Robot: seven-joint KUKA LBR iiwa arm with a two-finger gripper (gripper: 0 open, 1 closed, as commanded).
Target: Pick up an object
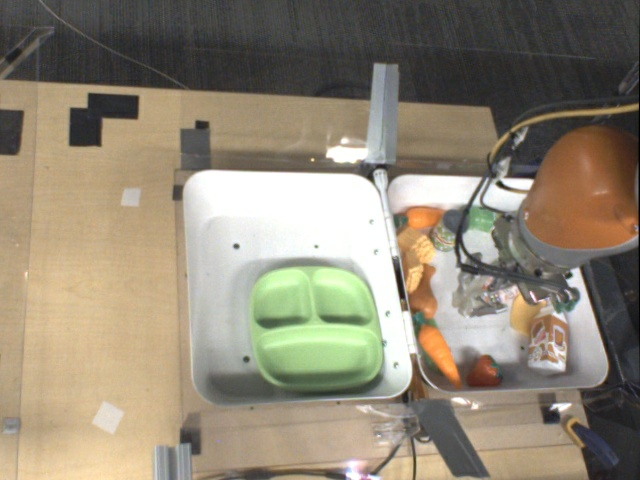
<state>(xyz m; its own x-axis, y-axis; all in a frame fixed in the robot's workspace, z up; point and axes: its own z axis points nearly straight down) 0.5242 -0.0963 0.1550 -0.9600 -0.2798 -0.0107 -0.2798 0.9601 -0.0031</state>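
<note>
The objects to pick from are toy foods heaped in the right bin point(598, 364). Clearest among them is a carrot point(437, 353), orange with a green tuft at its far end, lying at a slant along the bin's left wall. Just right of the carrot's tip sits a small red piece point(484, 370), perhaps a strawberry. Further right of the carrot a small white and orange printed carton point(549, 343) stands by the bin's near right corner, with a yellow piece point(522, 313) touching it on its far side. Beyond the carrot, along the same wall, lie a brownish orange piece point(422, 288), a pale yellow textured piece point(418, 249) and a bright orange piece point(424, 217). A green-topped item point(480, 218) lies further right, partly under the arm.

Left of the carrot, across the shared wall, the left bin point(210, 194) holds a green divided plate point(315, 328). Both bins rest on a pale wooden bench point(90, 298) marked with black squares point(100, 117). A grey post point(383, 118) stands at the far end of the wall between the bins, and dark carpet point(300, 18) lies beyond the bench.

The gripper point(488, 296) hangs below the arm's orange band point(585, 193) amid black cables, over the middle of the right bin. It is up and to the right of the carrot and apart from it, with the red piece nearer the camera and the carton to its right. Whether the gripper is parted or closed cannot be told, as its tip blurs into a silvery tangle. No toy is seen held in it.
</note>
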